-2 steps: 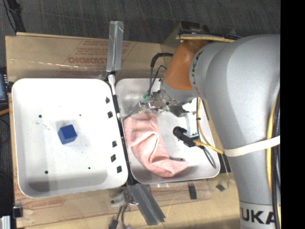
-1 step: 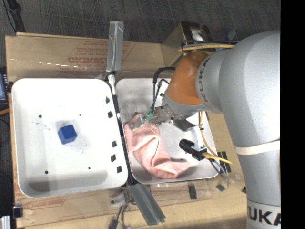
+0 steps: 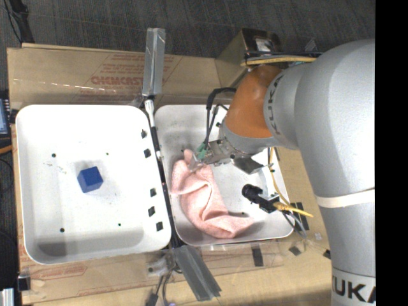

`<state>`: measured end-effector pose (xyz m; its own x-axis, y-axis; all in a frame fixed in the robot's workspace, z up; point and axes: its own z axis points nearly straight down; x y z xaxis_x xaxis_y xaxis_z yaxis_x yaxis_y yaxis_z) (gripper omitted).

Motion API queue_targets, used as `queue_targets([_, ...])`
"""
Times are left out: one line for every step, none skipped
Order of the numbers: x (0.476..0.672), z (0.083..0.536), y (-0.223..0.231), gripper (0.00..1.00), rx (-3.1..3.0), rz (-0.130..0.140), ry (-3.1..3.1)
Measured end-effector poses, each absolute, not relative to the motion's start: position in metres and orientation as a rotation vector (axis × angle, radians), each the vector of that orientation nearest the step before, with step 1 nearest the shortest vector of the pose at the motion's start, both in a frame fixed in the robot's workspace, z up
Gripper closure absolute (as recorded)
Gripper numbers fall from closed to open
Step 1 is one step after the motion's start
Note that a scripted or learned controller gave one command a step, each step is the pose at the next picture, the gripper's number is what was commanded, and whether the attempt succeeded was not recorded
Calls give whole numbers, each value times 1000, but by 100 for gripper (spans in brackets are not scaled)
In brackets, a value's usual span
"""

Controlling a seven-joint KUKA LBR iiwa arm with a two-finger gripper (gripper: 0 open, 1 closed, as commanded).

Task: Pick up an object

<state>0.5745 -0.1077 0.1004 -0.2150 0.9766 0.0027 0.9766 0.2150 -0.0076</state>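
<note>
A pink cloth (image 3: 203,196) lies crumpled in the right bin (image 3: 167,127), stretching from its middle down to the front edge. My gripper (image 3: 199,156) hangs over the cloth's upper end, at or just above the fabric. A small blue cube (image 3: 90,178) sits in the left bin (image 3: 38,132), a little left of its middle. The grey arm with its orange band (image 3: 250,107) covers the right bin's far right part.
A metal divider (image 3: 153,62) runs between the two bins. A black and yellow fitting (image 3: 262,199) juts out over the right bin's right side. Brown cardboard (image 3: 83,69) lies behind the bins.
</note>
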Motion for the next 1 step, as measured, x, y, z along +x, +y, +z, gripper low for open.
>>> queue_targets([601, 192, -60, 100, -2204, 4, -2235])
